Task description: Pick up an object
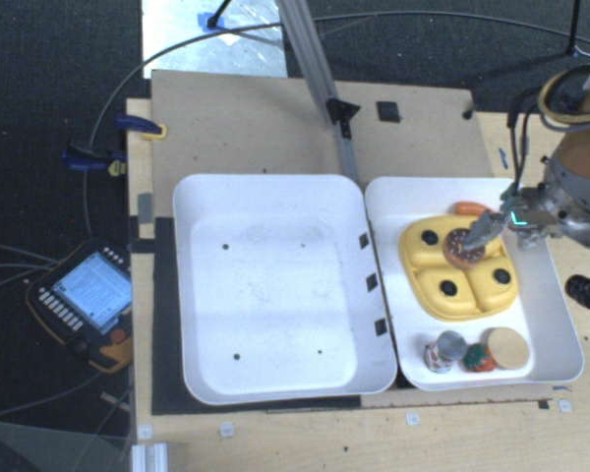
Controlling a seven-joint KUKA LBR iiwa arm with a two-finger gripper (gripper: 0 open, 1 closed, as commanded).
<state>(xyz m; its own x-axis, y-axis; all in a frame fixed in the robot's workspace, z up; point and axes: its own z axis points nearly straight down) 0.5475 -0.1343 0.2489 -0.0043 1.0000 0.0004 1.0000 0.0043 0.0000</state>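
Yellow four-lobed toy (pixel 459 281) in the right bin (pixel 551 308), right of frame centre, its long axis running upper left to lower right. Tool (pixel 477 234) rests over a brown ring (pixel 462 248) on the toy's upper lobe; finger opening cannot be told. Grey arm (pixel 580 180) enters from the right edge, angled down-left.

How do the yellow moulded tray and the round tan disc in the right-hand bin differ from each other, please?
The yellow tray is far larger than the tan disc. The tray is bright yellow and lobed, with dark spots; the disc is plain tan and round. The tray lies mid-bin beneath the gripper, with a brown ring on it; the disc sits at the near edge, apart from the gripper. Both lie in the right bin.
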